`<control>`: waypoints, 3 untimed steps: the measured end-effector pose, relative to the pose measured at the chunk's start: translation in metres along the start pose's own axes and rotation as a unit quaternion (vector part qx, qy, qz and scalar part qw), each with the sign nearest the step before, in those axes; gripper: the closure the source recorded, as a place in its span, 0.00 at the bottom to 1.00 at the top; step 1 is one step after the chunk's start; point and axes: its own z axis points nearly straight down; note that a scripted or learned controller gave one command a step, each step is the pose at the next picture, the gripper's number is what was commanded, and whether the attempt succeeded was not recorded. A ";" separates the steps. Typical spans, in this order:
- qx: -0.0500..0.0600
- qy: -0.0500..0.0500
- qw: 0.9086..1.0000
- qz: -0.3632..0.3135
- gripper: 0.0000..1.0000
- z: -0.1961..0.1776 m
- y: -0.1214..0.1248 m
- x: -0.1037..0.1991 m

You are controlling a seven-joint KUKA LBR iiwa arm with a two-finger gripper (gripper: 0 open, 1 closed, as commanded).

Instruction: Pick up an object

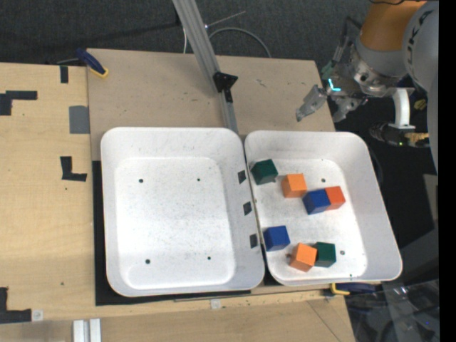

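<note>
Hovering above the bench beyond the right bin (356, 144), the end effector (320, 104) grips nothing I can see; whether released or clenched, I cannot tell. Seven cubes lie well below it: two green (264, 170), two blue (276, 236), two orange (293, 184), one red-orange (335, 196).

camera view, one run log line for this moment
gripper: above right bin's far rim, holds nothing | blocks: seven in right bin | left bin: no blocks

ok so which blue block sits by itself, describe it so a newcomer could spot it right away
Start at the right-hand white bin, the one holding all the coloured blocks. Follow its left wall toward the near edge to the blue block. Unlike the other blue block, which presses against a red-orange block, this one touches nothing.
</note>
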 end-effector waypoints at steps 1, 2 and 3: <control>-0.002 -0.001 1.000 -0.001 0.00 -0.003 0.001 0.000; 0.000 -0.001 1.000 0.000 0.00 0.059 -0.004 0.007; 0.000 -0.001 1.000 0.000 0.00 0.104 -0.007 0.003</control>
